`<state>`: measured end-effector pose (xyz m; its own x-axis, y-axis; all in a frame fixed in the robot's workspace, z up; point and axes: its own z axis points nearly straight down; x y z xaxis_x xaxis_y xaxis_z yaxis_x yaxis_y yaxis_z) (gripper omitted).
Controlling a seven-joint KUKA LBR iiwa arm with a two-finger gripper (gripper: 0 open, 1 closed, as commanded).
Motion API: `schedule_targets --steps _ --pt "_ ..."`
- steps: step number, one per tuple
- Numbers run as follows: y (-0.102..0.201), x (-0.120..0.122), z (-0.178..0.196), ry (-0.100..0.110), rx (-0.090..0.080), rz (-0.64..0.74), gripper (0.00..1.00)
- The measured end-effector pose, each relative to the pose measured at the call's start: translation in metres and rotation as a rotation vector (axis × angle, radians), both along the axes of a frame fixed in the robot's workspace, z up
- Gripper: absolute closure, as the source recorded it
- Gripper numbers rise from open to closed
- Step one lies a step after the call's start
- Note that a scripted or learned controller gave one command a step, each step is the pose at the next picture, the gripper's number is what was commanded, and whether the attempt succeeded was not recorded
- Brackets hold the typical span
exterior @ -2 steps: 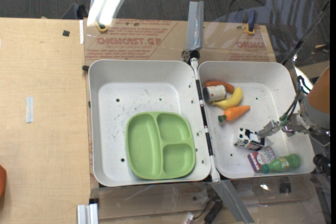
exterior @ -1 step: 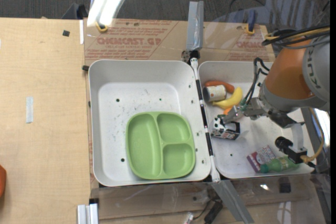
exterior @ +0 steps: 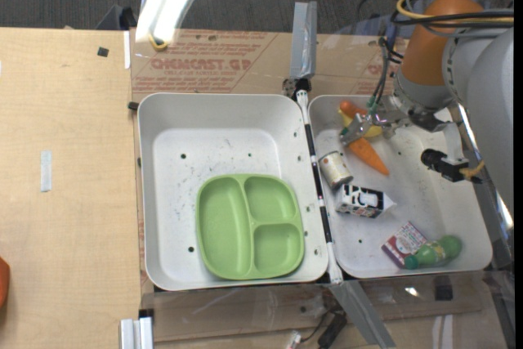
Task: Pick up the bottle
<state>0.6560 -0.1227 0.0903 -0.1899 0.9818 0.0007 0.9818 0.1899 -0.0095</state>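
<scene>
The bottle [exterior: 431, 251] is green with a pink and white label and lies on its side in the front right corner of the right bin [exterior: 458, 208]. My gripper [exterior: 365, 126] is low over the far left part of that bin, right by the top end of an orange carrot [exterior: 370, 156]. It is well away from the bottle, which lies toward the front of the bin. Nothing covers the bottle.
A silver can [exterior: 333, 168] and a black and white carton [exterior: 362, 201] lie near the right bin's left wall. Another small orange item [exterior: 350, 107] sits at its far edge. A green divided plate [exterior: 249, 225] fills the front of the left bin [exterior: 163, 176].
</scene>
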Motion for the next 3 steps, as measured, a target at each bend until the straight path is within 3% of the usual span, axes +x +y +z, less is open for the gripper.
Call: schedule_targets --steps 1,2,3 --pt "0.001 0.001 0.01 -0.004 -0.002 0.006 1.0" --pt "0.091 0.003 0.1 -0.009 -0.003 -0.333 1.0" --pt "0.092 0.003 0.1 -0.008 -0.004 -0.333 0.0"
